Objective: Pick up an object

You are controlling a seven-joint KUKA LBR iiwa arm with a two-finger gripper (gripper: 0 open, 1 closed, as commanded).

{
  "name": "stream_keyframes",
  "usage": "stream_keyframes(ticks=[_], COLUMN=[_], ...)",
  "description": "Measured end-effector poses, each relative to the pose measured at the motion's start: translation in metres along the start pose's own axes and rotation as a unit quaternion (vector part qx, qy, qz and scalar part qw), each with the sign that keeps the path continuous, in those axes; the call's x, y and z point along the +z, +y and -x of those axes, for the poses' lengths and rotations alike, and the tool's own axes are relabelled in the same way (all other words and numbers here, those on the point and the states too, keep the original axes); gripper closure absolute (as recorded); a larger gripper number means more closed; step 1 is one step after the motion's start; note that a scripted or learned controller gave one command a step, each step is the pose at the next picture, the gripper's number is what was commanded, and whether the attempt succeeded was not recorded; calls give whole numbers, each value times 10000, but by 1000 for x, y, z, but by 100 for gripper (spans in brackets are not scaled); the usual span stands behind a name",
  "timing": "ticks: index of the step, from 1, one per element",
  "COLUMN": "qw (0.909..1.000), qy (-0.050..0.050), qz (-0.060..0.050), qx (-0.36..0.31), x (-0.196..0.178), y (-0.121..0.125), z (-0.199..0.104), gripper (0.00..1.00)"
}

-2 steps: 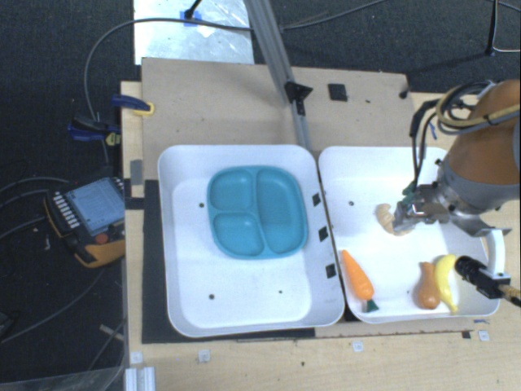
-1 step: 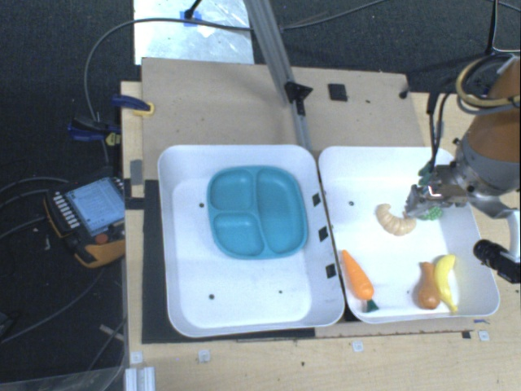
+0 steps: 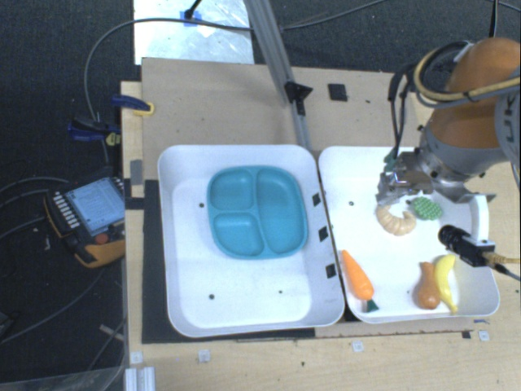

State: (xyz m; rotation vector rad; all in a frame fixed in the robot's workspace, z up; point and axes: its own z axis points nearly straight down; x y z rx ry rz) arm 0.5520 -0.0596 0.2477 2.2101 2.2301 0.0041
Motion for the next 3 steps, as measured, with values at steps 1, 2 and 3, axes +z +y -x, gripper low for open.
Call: stream_keyframes(ticks=[1, 2, 3], qw=[10000, 10000, 10000], qy=[2, 8, 8], qz=[-2, 5, -1], qx=[-5, -10, -8], x=[14, 15, 27], y=[24, 51, 71], z=[-47, -103, -160], gripper=[100, 100, 100])
